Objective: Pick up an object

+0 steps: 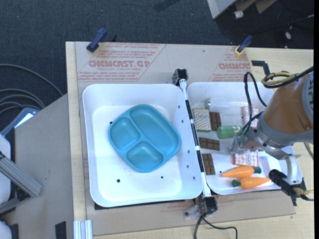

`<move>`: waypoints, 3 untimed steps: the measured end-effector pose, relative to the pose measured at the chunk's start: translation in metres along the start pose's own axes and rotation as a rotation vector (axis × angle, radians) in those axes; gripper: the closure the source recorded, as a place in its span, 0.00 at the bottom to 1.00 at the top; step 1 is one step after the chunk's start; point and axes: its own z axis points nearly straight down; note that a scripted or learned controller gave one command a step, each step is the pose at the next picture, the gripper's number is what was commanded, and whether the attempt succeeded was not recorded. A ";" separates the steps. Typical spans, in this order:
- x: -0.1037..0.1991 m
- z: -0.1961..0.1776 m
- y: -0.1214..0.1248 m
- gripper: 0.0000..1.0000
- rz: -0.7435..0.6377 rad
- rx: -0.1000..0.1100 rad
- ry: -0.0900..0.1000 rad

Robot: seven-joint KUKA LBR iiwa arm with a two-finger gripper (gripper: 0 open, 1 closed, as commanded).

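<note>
Orange carrots point(245, 177) lie just below the pincer point(242, 144).

The left bin point(94, 133) is largely taken up by a blue divided plate point(144, 137), with open floor left along its near and left edges. The right bin point(219, 89) is crowded: brown blocks point(210, 144), a green bottle point(228, 131), a red-and-white packet point(246, 158) and two carrots point(244, 177) are packed closely, and its right side is covered by the arm point(287, 116).

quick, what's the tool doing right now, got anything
Tool: low in the right bin beside the green bottle; open or shut cannot be told, and no object is seen in its grasp.
</note>
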 end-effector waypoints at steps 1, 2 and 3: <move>0.080 -0.086 0.028 1.00 -0.004 0.012 0.007; 0.079 -0.086 0.028 0.00 -0.003 0.013 0.006; 0.037 -0.049 0.041 0.00 -0.002 0.015 0.007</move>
